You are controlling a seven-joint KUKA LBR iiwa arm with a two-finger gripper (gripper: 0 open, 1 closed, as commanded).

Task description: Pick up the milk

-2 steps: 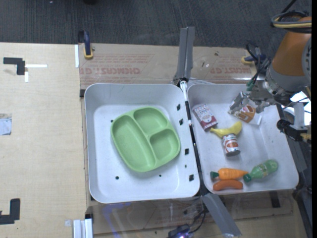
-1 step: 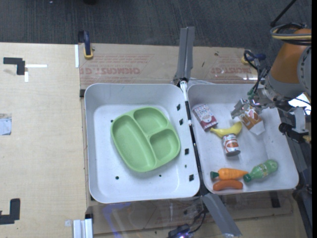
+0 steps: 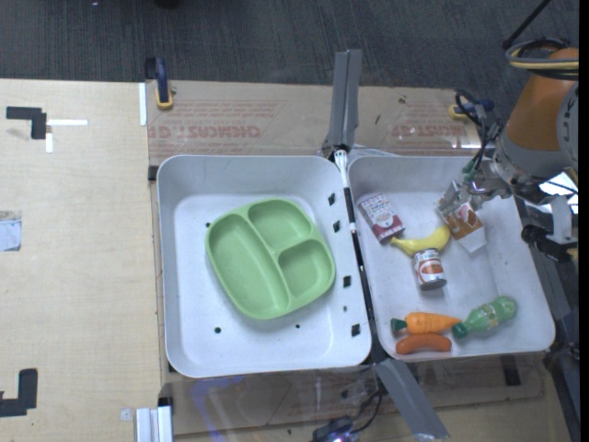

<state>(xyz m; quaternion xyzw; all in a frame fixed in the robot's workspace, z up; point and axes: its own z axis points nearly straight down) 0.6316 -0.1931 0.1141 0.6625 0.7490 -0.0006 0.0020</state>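
Nearest the camera, along the front wall of the right bin (image 3: 543, 334), a carrot (image 3: 431, 322) is lying lengthwise with a reddish sausage-shaped item (image 3: 423, 343) touching it just in front, and a green bottle (image 3: 485, 317) is lying tilted just to their right, its cap end pointing at the carrot. Further in, near the middle of that bin, a small can (image 3: 430, 270) with an orange-red label is sitting just behind the carrot, and a banana (image 3: 422, 241) is curving just above it, close to touching the can's top. Left of the banana, a small maroon-and-white packet (image 3: 380, 216) is lying flat near the divider between the bins. The left bin (image 3: 184, 274) is holding a green sectioned plate (image 3: 270, 258) with three compartments, resting slightly turned near the bin's centre. Toward the back right of the right bin, the milk (image 3: 465, 221), a small carton with a brown-and-white face, is standing tilted just beside the banana's right tip. The gripper (image 3: 460, 196) is hanging directly over the carton's upper left, at or very near its top; whether its grip is released or clenched cannot be told at this resolution, nor whether it is touching the carton. Behind it, the arm (image 3: 538, 109) with its orange band is reaching in from the right over the bin's far corner.
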